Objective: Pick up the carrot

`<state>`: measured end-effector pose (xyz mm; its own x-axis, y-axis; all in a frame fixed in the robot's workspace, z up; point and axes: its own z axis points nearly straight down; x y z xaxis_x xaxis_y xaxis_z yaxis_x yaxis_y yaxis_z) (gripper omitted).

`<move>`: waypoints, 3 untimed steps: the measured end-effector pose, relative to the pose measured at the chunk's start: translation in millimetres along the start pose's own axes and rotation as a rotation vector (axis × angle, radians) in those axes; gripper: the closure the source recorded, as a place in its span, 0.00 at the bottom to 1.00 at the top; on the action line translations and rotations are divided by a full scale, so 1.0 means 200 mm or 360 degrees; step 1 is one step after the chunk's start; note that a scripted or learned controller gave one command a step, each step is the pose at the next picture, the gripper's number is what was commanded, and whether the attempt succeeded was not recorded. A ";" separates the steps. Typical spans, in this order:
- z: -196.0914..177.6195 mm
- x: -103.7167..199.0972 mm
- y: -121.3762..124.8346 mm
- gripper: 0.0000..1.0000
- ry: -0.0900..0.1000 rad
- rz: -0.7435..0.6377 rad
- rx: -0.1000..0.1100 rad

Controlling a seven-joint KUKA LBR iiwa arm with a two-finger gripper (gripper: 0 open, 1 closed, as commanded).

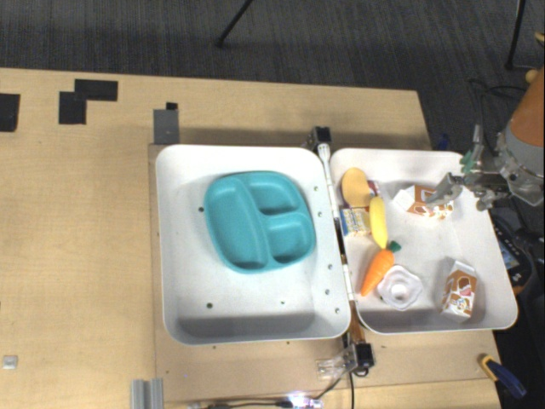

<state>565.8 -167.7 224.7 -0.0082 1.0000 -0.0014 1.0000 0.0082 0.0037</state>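
Two brown-and-white cartons [459, 290]; lettering unreadable

Beside the right white plastic bin [502, 254], the grey arm with its orange band [530, 118] is cut off by the picture's right edge. Its metal two-finger gripper [464, 181], over that bin's far right corner, is too small and cluttered to read.
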 end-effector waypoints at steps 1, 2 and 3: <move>0.65 0.32 -0.10 0.00 0.0008 0.0009 0.0015; 0.68 0.42 -0.30 0.00 0.0000 0.0265 -0.0013; 0.62 0.43 -0.28 1.00 0.0000 0.0262 -0.0026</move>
<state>509.1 -82.7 99.5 0.1558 0.9878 0.0003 0.9876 -0.1558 0.0201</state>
